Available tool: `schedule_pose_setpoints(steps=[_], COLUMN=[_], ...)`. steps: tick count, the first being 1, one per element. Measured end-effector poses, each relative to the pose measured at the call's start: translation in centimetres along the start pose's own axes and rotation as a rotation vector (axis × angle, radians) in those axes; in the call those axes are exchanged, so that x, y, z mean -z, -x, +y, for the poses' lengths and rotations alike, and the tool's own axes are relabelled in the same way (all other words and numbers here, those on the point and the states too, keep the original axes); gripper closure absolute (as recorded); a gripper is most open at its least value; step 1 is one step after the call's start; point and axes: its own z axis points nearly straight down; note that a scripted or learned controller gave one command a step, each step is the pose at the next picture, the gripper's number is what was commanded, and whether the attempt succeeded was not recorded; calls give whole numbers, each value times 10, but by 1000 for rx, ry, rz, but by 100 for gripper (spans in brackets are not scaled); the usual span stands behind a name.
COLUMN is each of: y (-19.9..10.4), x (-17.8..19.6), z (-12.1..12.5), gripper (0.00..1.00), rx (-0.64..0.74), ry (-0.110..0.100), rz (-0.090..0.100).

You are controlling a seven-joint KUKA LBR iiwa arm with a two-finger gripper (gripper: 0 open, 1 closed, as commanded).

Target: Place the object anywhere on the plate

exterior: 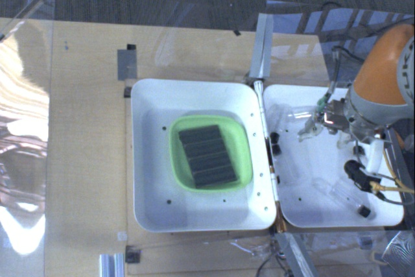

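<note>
My gripper hangs over the right bin, in its far half, and from this slant I cannot tell whether it is clenched or released. Nothing shows in its grasp.

The dark ribbed block lies in the left bin, flat on the green plate, near the plate's middle and wholly inside its rim. The plate sits on the bin floor, a little toward the side I reach from.

Between me and the block run the two bin walls, touching side by side, with a grey metal post rising at their far end. Two small black bits sit just inside the right bin against that shared wall. Another small black piece lies near the right bin's near edge, well apart from my gripper. A grey bracket is fixed to the bench beyond the left bin's far corner.

The block's long axis runs from far to near, with its near end leaning slightly toward my side. Its ribs cross that axis.
</note>
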Motion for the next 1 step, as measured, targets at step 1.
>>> schedule_pose_setpoints(steps=[1], y=[59], x=[86], z=[-37], gripper=[0], rx=[16], ry=[2], rz=[-1])
